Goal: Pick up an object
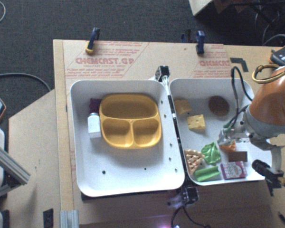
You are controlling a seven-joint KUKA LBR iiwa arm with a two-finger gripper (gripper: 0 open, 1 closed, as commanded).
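Gripper (229, 141) hangs low in the right bin (199, 85), over an orange piece (227, 147) (whether parted or clamped, I cannot tell).

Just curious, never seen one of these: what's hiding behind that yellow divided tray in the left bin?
At the yellow divided plastic tray's left edge stands a small white bottle, with a dark purple object beside it, partly covered by the tray. What that object is cannot be told.

A robotics lab or test workshop is indicated. Two white bins (80, 141) are set on a bench (61, 80) of printed board, fastened along its far edge by clamps (92, 40). Cables (19, 77) are strewn over dark carpet, and aluminium framing (7, 163) stands at the left.
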